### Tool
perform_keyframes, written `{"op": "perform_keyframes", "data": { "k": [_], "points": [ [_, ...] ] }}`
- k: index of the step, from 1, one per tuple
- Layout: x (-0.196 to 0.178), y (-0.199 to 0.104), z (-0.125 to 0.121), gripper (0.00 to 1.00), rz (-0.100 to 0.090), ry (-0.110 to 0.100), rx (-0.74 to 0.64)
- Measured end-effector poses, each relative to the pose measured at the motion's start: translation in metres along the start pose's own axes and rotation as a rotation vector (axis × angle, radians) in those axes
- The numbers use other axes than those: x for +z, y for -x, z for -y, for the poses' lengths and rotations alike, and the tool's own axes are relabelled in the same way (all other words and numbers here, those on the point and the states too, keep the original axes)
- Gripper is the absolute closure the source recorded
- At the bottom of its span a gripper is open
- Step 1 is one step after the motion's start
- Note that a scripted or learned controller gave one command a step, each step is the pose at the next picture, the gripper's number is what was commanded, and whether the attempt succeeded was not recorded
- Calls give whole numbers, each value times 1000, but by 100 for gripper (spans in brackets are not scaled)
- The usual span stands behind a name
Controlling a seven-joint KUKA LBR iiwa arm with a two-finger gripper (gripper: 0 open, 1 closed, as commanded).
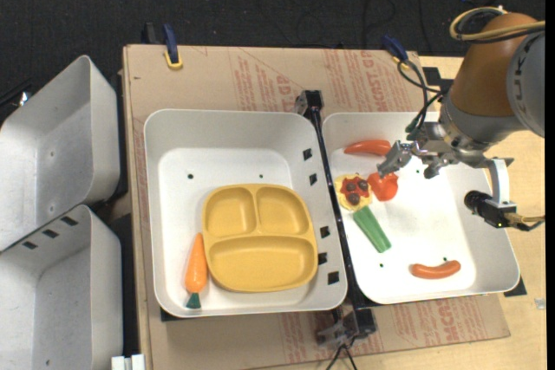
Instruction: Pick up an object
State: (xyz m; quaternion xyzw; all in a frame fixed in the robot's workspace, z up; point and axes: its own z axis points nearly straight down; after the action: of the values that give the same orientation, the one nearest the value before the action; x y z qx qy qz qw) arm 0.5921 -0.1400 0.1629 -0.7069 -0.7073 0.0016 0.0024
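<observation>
My gripper (397, 162) hangs over the upper middle of the right bin (486, 247), reaching in from the right. Just below and left of its tip lies a small red pepper-like toy (384, 185), close to the tip; whether they touch is unclear. A yellow pizza slice with dark toppings (352, 191) lies against that toy's left side. Behind them, near the bin's far wall, rests a long red chili (368, 147). A green stick-shaped vegetable (371, 230) lies in the middle of the bin. An orange-red sausage (435, 269) sits near the front wall.
The left bin (173, 186) holds a yellow divided plate (258, 236) and an orange carrot (196, 266) along its left side. A black divider with clips (328, 212) runs between the bins. Two grey-white tubs (52, 186) stand off the bench at left.
</observation>
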Motion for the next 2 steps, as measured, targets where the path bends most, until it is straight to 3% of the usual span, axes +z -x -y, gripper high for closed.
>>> {"op": "perform_keyframes", "data": {
  "k": [1,2],
  "points": [
    [63,5,1,0,1,0,3],
    [49,5,-1,100,2,7,2]
  ]
}}
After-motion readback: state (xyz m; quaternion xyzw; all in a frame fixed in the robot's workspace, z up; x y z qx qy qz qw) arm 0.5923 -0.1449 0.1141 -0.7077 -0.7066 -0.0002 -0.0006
